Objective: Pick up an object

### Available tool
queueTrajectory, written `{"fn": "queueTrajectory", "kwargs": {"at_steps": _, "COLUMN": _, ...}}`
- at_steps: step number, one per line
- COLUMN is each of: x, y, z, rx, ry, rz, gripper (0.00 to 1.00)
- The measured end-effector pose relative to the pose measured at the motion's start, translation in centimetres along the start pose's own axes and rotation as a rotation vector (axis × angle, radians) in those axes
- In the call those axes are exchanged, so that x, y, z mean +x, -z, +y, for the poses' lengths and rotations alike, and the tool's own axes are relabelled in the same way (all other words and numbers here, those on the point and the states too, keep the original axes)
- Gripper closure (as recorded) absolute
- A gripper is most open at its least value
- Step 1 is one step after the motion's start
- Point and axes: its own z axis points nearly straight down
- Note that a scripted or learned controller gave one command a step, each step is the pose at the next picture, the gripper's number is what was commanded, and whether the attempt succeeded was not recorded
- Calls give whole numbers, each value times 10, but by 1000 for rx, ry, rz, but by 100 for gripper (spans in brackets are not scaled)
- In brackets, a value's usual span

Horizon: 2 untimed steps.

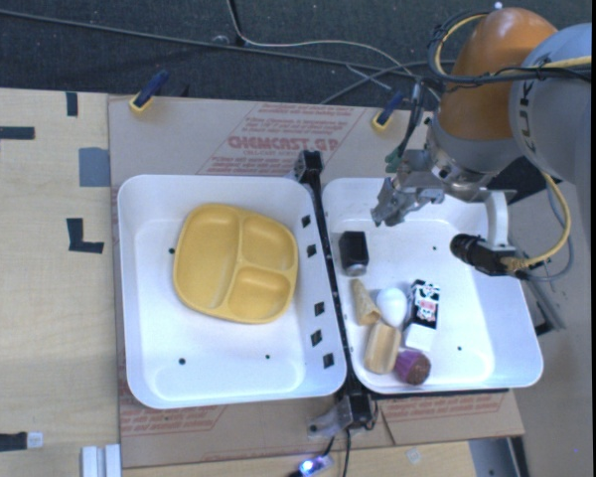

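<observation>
Objects clustered at 6 o'clock of right bin (pixel 497 351): black block (pixel 354 250), white egg (pixel 390 300), cow-print carton (pixel 424 304), purple ball (pixel 412 368). End effector (pixel 389 210) hovers at bin's 11 o'clock, nothing between fingers; spread or pressed, cannot tell. Yellow divided plate (pixel 235 262) in left bin (pixel 144 296).

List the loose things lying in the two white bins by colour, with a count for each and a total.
Yellow: 1, the divided plate
Black: 1, the block
Tan: 2, the pieces
White: 1, the ball
Black and white: 1, the small box
Purple: 1, the round piece
Total: 7
</observation>
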Motion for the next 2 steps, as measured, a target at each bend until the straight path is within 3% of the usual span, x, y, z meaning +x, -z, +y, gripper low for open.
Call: {"fn": "queueTrajectory", "kwargs": {"at_steps": 2, "x": 108, "y": 1, "z": -43, "rx": 0, "ry": 2, "rz": 0, "gripper": 100}}
